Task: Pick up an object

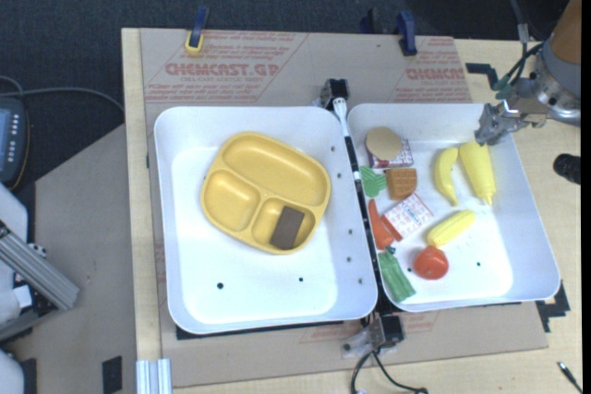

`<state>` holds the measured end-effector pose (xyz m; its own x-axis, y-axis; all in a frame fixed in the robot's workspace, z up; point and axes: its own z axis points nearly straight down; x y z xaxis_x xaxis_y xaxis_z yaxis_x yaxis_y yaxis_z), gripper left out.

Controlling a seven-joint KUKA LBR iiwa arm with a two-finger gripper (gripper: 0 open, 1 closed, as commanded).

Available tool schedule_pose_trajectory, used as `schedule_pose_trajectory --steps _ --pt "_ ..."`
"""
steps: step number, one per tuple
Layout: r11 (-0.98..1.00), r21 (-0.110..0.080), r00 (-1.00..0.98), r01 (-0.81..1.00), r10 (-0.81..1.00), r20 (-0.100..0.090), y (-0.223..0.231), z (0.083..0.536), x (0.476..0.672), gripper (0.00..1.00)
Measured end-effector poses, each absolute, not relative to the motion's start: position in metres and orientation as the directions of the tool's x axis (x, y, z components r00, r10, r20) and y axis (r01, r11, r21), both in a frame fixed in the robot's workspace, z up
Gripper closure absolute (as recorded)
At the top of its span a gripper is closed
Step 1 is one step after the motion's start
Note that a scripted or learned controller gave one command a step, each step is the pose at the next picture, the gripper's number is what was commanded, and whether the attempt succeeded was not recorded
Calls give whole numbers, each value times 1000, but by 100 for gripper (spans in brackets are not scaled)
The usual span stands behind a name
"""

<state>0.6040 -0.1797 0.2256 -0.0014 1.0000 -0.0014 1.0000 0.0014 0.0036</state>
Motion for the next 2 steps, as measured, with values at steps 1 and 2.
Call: schedule_pose_trajectory --steps 1,2 --pt "4 -3 -3 1000 1000 2 -129 226 584 100" --pt "6 -1 -6 1000 1000 3 -77 230 588 100"
